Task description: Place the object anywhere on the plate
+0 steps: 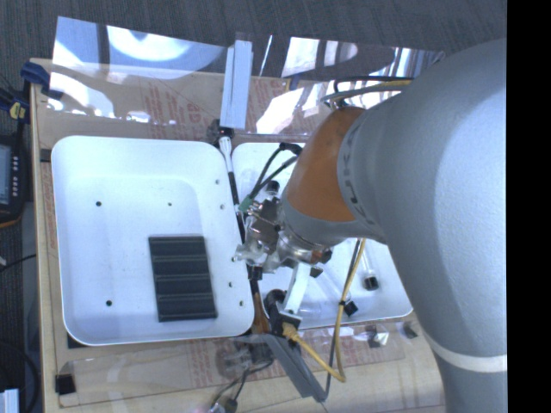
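I am seeing my grey arm (430, 196) reaching in from the right, its bulk looming large and close to the camera. The orange band (323, 175) is sitting just above the wrist, and the hand (263, 248) is pointing down and leftward.

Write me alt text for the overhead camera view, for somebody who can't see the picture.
A large grey robot arm with an orange band reaches in from the right, its wrist low over the right shallow white bin, near the divide between the bins. In the left shallow white bin lies a dark ribbed rectangular plate, toward its near right corner.
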`<state>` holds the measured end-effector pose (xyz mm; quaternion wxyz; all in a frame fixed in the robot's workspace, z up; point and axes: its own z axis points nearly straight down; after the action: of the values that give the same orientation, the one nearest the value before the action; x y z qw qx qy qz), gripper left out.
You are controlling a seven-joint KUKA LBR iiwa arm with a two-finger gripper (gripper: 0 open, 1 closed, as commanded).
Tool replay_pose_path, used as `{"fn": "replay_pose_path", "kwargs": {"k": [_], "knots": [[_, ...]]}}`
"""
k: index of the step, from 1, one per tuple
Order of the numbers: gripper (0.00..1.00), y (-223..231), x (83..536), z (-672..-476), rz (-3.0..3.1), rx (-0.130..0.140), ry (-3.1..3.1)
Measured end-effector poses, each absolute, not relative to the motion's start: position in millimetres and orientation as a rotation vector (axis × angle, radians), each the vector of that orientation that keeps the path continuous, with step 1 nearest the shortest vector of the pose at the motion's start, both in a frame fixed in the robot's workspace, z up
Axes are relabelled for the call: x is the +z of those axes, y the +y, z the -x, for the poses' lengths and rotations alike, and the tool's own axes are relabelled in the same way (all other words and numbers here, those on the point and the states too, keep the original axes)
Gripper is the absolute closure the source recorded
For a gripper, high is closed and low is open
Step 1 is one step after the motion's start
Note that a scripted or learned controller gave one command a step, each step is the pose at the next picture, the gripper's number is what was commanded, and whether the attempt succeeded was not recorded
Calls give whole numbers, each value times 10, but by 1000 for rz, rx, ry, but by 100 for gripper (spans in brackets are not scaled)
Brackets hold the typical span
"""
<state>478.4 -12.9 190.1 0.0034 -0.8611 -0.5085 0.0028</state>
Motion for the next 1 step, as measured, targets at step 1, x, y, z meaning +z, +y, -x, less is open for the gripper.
{"fn": "replay_pose_path", "kwargs": {"k": [1], "knots": [[100, 581, 1904, -4754, 2744, 7, -1523]]}}
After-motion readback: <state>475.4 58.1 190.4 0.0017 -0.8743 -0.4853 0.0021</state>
